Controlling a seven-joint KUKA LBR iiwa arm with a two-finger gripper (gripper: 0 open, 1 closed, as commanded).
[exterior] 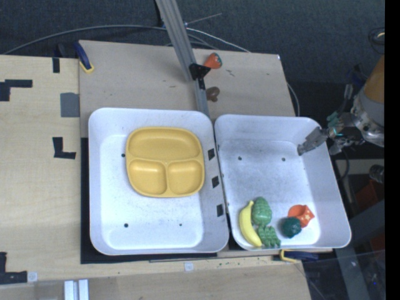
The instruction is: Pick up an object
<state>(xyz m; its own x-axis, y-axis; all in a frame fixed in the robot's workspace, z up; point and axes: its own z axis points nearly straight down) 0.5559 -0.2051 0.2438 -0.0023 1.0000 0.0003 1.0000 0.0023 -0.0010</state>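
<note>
Grey fingers over far right rim of right bin; whether parted or closed cannot be told, nothing seen between them. Objects well apart from them, clustered at bin's near side: yellow banana, green items, orange piece, dark green ball. Left bin carries yellow divided plate.

Banana, green items, orange toy cluster in right bin's near corner.

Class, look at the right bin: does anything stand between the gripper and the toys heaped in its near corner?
Nothing visible does. The gripper hangs at the right bin's far right edge; bare white floor separates it from the banana, green toys and orange toy.
</note>
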